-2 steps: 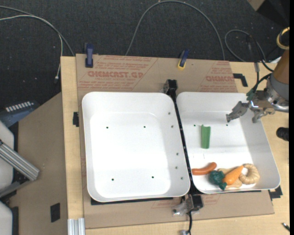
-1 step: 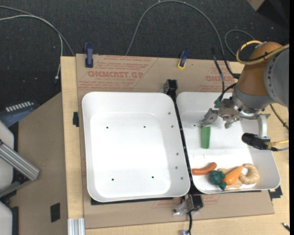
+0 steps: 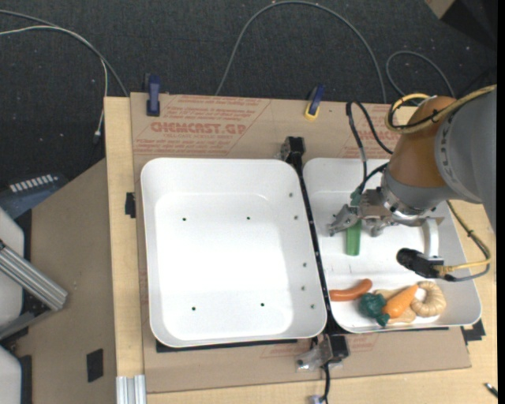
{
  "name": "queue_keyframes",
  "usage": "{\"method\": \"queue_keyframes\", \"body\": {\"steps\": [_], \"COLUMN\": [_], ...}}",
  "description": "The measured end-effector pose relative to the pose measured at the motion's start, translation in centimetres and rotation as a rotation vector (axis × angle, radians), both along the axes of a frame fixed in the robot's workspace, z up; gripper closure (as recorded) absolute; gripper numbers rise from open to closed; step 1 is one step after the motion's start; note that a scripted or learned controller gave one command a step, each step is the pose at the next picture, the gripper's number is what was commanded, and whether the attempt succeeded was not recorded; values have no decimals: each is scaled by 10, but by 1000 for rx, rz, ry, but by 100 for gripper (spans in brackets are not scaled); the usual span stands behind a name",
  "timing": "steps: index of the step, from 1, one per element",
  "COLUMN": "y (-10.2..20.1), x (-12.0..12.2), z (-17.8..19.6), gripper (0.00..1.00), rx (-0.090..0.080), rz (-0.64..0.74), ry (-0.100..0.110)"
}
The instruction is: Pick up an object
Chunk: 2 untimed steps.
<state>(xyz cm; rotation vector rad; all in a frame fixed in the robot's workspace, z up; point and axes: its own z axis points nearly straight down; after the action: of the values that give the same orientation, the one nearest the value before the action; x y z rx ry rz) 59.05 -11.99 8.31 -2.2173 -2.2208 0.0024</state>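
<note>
One green stick [image 3: 352, 240] hangs upright between the closed fingers of the gripper [image 3: 354, 225] over the right bin [image 3: 465, 312], so grasp looks made; next move is a clean lift

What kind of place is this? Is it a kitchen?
Probably not a kitchen; more likely a robot test lab. A grey robot arm reaches over two white bins set on a cardboard-covered bench, with loose cables on dark carpet and toy food in one bin.
</note>
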Motion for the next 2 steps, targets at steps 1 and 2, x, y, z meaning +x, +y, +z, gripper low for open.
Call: {"method": "queue_keyframes", "body": {"steps": [1,2], "y": [-1,87], "x": [1,2], "z": [13,127], "gripper": [100,100], "rx": [-1,1], "rz": [-1,6], "ry": [-5,-14]}}
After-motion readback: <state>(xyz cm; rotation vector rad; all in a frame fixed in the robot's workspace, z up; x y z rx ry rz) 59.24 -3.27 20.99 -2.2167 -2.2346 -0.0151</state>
